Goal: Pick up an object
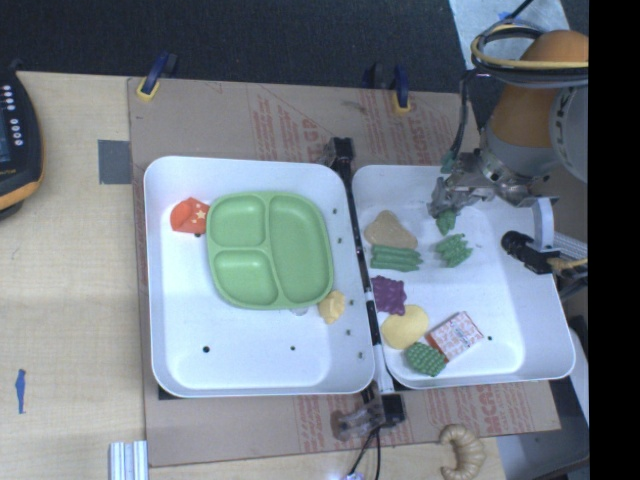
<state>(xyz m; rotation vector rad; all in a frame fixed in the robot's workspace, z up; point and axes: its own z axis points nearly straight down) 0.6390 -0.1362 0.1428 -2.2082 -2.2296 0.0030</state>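
The metal claw (452, 200) hangs over the right bin (520, 338), clenched on a small green leafy piece (445, 222). Just below lies a knobbly green toy (454, 250), beside a ridged bean pod (396, 259) and a tan, rounded wedge (389, 232).

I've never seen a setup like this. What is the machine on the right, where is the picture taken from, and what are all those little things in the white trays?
One fixed camera looks down on a bench. The grey and orange robot arm reaches in from the right; its gripper hangs over the right white bin, by a small green piece. Whether it holds anything is unclear. That bin holds toy foods: a tan piece, green beans, a purple piece, a yellow piece and a red-and-white packet. The left white bin holds a green divided plate.
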